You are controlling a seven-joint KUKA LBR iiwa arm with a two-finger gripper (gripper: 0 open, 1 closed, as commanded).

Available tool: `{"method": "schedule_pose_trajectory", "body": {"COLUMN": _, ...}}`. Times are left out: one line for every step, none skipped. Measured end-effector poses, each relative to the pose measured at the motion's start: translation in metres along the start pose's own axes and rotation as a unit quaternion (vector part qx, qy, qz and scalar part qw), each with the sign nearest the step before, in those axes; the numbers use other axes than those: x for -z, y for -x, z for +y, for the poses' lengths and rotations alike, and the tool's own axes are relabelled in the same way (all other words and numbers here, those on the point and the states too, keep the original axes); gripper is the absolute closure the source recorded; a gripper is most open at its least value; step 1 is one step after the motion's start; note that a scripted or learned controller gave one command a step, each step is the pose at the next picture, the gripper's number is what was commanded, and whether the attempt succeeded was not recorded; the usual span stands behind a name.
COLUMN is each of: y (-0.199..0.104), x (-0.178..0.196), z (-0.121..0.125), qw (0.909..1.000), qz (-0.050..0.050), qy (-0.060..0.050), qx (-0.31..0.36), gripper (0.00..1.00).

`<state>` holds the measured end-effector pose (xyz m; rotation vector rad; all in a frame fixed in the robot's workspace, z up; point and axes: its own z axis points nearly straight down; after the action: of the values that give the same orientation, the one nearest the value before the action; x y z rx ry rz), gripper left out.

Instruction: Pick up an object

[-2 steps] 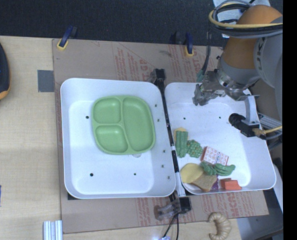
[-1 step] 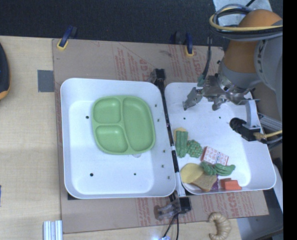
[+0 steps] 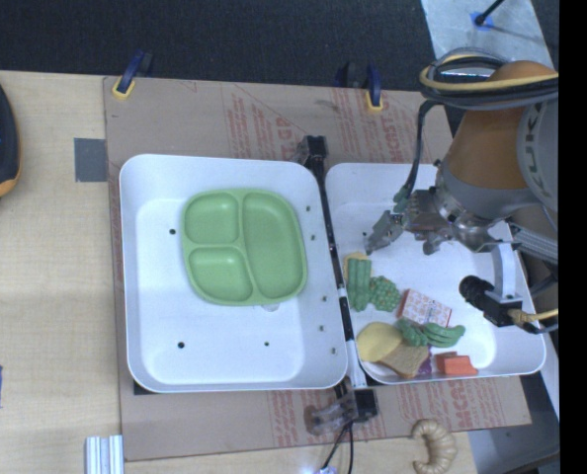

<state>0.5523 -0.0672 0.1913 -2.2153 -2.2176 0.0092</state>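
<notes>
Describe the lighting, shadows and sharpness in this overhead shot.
Camera view: even, soft light; the left bin shows a grey shadow along its left inner wall, with the green divided plate evenly lit; the gripper and the toys in the right bin look slightly soft; the top background is dark.

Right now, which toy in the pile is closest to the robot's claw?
The bumpy green toy at the pile's upper left edge. It lies just below the gripper; the yellow piece and orange block lie farther down.

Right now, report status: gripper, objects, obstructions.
Gripper over right bin, nothing between fingers. Toy pile below it, untouched. Green plate in left bin.
</notes>
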Motion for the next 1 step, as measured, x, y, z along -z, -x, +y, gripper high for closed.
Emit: {"method": "schedule_pose_trajectory", "body": {"y": 0.0985, "x": 0.0237, "z": -0.0247, "qw": 1.0000, "qz": -0.003, "qy": 0.004, "qx": -0.004, "gripper": 0.00}}
